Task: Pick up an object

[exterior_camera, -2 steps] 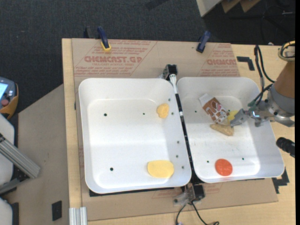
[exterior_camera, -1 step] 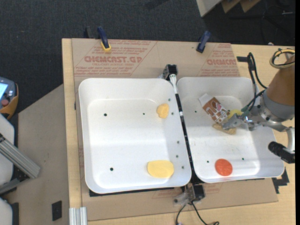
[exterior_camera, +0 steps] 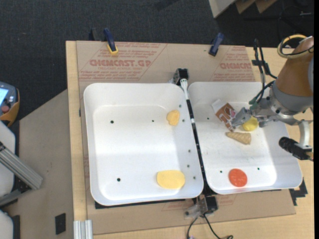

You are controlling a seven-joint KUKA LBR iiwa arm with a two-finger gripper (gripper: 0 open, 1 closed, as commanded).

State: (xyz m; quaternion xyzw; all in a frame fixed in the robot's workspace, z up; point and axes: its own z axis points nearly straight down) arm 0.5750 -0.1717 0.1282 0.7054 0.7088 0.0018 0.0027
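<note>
At the right edge of your view the arm (exterior_camera: 295,78) is cut off, so you see only its orange band, the grey wrist and the gripper (exterior_camera: 245,119) reaching down and left into the right bin (exterior_camera: 284,169). You cannot tell whether the gripper's pincer is apart or together: its tips sit in a tight cluster with a small yellow object (exterior_camera: 250,125), and the wrist shadows the spot. The yellow object is pressed right at the tips, but whether it sits between them is not clear.

Just left of the tips lies a small brown and white packet (exterior_camera: 225,113), tilted; any print on it is too small to read. Just below the yellow object rests a tan wedge (exterior_camera: 239,137), close enough that you cannot say whether the two touch. Near the front of the same bin, well apart from the cluster, lies a red disc (exterior_camera: 238,177).

In the left bin (exterior_camera: 94,133) you have a small orange-yellow lump (exterior_camera: 173,117) near the right wall and a larger yellow oval (exterior_camera: 170,179) at the front.

On the brown board (exterior_camera: 75,73) under the bins, red lettering reads "CHEMCAST GP" beyond the left bin, with smaller lines beneath it too faint to read; the same lettering repeats beyond the right bin, partly covered by cables and the arm
</note>
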